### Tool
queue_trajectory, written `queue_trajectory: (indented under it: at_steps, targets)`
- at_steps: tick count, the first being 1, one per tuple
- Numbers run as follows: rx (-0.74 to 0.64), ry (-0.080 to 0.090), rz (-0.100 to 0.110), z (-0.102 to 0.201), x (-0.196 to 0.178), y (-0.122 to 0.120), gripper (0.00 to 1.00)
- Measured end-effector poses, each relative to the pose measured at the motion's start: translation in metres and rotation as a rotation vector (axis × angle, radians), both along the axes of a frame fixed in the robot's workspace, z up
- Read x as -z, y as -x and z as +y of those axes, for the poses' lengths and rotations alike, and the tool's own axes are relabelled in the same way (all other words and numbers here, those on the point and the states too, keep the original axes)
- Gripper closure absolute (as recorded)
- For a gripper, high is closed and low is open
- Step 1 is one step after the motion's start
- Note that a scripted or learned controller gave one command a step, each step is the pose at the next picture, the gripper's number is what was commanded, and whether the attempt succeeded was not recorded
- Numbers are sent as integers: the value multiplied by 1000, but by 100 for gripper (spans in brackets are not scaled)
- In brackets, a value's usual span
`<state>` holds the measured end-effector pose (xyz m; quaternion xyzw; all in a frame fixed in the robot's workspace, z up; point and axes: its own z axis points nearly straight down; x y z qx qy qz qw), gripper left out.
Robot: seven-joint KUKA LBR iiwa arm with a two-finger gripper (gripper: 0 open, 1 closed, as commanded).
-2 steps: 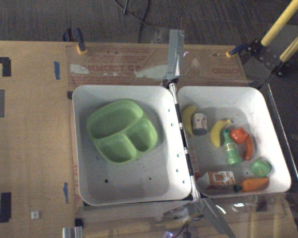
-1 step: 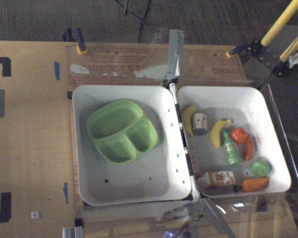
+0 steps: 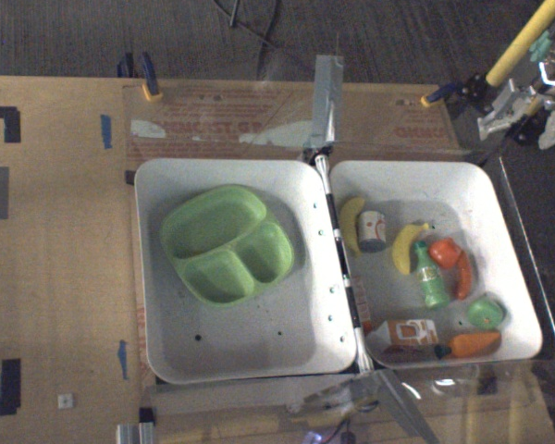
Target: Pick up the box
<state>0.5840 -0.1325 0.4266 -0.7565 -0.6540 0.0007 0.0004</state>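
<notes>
Currently, box lies flat against right bin near wall, crowded by carrot; your pincer state undeterminable.

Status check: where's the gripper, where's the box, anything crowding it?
Gripper up at top right, outside the bins. Box lying flat at right bin's front edge, untouched. Carrot just right of it; green bottle behind.

The orange-and-white box lies flat (near wall, right bin).
</notes>
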Motion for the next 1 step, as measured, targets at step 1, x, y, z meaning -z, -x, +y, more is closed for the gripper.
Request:
queue_trajectory:
  at_steps: [1]
  targets:
    - [-4,3,-3,2,-11,-1,100]
